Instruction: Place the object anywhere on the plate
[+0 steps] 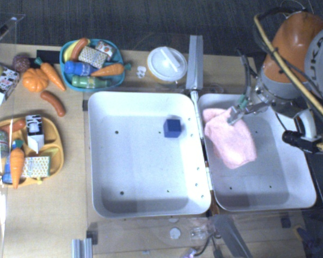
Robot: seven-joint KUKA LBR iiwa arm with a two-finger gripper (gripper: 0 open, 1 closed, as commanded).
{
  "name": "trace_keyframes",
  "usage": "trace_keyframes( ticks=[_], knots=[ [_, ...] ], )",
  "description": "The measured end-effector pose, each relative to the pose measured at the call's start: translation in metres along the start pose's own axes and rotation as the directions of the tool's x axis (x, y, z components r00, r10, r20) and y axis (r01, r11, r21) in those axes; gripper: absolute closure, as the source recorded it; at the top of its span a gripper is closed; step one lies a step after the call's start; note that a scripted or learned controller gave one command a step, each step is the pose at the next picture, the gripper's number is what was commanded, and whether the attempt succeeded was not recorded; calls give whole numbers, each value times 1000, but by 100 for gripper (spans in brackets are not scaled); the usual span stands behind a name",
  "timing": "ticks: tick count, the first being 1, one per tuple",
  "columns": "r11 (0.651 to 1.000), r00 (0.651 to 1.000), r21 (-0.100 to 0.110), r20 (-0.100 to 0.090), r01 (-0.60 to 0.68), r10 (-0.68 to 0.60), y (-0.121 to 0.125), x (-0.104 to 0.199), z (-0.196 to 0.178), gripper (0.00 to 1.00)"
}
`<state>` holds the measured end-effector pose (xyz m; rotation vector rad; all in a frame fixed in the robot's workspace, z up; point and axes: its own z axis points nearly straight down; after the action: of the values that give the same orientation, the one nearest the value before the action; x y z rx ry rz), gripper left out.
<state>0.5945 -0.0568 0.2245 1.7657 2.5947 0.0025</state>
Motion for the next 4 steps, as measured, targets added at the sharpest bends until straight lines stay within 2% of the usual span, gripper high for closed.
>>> trace_keyframes(
  ticks=[1,2,3,4],
  knots=[
    [920,920,0,-1,392,-392,3,42,-3,100],
    [692,692,-2,0,721,-721,6,90,-11,100],
    [370,370,-2,-1,929,-929,8,132,-6,100],
    [365,365,-3,1,931,-931,18,183,-4,100]
  ],
)
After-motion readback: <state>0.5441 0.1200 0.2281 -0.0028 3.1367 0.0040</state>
